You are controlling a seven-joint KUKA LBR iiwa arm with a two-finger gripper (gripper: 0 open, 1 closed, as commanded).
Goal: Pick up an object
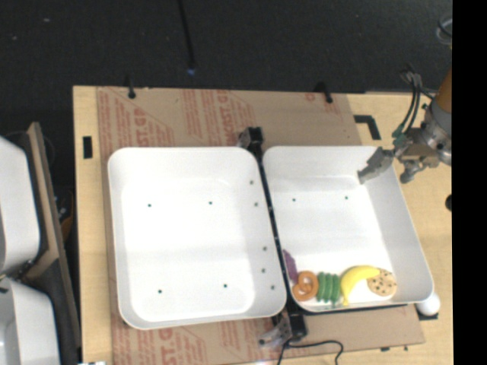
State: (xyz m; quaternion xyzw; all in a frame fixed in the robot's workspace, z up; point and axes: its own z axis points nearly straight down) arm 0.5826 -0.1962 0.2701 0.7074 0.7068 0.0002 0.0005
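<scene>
My gripper (389,169) hangs over the far right corner of the right bin (327,204), reaching in from the right edge of the view. It is open, with one grey finger (370,166) angled left over the bin floor, and nothing sits between the fingers. Along the right bin's near wall several small items lie in a row: an orange ring (306,286), a green ridged piece (329,287), a yellow banana (358,277) and a speckled cookie (383,284). A thin purple piece (290,264) lies just behind the ring. All of them are far from the gripper.
The left bin (190,234) lies beside the right one, their walls meeting along the middle. Black clips (251,138) hold the bins at the far and near ends. Both bins rest on a cardboard sheet (175,116). White equipment (19,204) stands at the far left.
</scene>
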